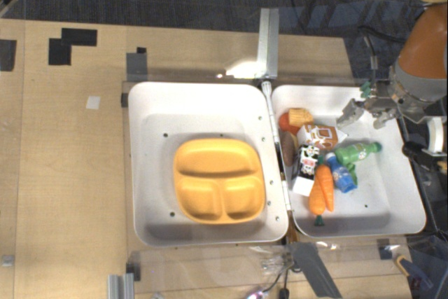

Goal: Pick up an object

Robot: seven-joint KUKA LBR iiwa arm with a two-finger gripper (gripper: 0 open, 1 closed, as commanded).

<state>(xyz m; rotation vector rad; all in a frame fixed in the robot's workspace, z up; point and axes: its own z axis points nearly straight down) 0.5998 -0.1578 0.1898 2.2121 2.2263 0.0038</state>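
Progress so far looks like none: you have nothing lifted yet, judging by how things lie. Start at the left of the counter [63, 171], where the left bin [150, 108] holds a yellow divided tray [218, 178], lying flat near its middle and apart from the walls. You can leave that alone unless the program picks it.

Move right across the divider to the right bin [402, 213]. Your candidates sit bunched against its left side: an orange-and-tan piece [294, 118] at the far end, a small printed carton [316, 136] just beside it, a black-and-white box [306, 163] nearer, a carrot [322, 189] lying lengthwise at the near end, a blue item [344, 178] touching it, and a green bottle [357, 151] on its side pointing right.

Further right, the gripper [365, 110] hangs over the bin's far right part, beside the pile rather than on it. The fingers [349, 113] look spread apart with nothing between them. What is left, in my judgement, is everything: settle on one object, descend, close, and lift. The green bottle lies closest to the gripper.
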